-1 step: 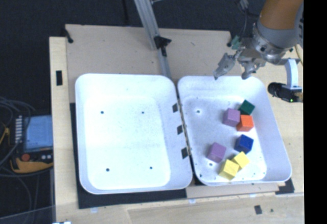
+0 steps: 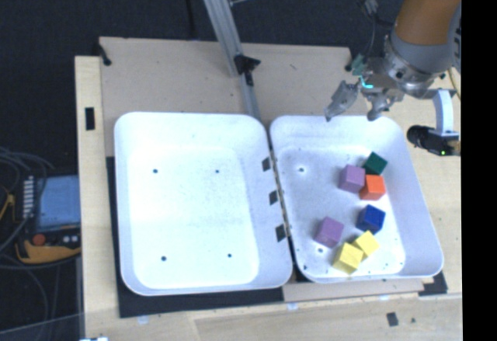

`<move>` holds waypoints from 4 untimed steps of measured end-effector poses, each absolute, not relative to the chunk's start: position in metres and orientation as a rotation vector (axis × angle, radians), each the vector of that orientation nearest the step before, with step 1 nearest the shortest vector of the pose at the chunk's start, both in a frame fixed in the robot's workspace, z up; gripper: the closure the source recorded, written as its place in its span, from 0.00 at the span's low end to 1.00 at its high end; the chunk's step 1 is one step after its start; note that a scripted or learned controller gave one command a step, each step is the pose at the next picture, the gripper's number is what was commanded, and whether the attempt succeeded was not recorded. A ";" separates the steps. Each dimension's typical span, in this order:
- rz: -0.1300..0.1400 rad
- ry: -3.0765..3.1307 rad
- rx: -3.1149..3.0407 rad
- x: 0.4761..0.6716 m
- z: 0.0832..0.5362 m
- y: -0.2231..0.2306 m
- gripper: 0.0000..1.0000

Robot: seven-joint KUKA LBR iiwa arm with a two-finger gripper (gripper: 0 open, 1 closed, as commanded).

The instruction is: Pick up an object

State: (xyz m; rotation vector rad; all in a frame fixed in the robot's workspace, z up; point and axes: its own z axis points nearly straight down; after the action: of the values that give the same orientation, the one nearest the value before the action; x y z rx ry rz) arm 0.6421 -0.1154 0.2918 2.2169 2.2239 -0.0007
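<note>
Blocks, seven of them, lie in the right bin [image 2: 311, 137], all below the tool [image 2: 356, 107] in the camera view and apart from it. The tool hangs over the far rim of that bin with its two fingers [image 2: 338, 105] spread apart and nothing between them. Above it the grey wrist and the orange band of the arm [image 2: 425, 5] reach in from the right.

Nearest the tool sits the green block [image 2: 376, 163], with the orange block [image 2: 373, 186] touching it just below and the purple block [image 2: 352, 178] beside the orange one on its left. Farther from the tool is the blue block [image 2: 371, 218]. Farthest lie a second purple block [image 2: 329, 231] and two yellow blocks [image 2: 356, 249] close together near the bin's near rim.

Left of the tool, well apart, is the left bin [image 2: 132, 176], side by side with the right one on the surface [image 2: 194, 60]. A slanted metal rail [image 2: 221, 13] crosses behind the bins.
</note>
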 end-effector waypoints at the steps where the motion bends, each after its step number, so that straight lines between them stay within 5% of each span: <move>1: -0.006 2.225 2.223 0.638 0.232 -0.109 0.00; 3: -0.006 2.221 2.228 0.628 0.114 -0.103 0.00; 4: 0.003 2.208 2.229 0.630 0.129 -0.105 1.00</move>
State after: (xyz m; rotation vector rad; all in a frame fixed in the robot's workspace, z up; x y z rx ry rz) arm 0.6300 -0.1052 0.1294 2.2292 2.2080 0.0030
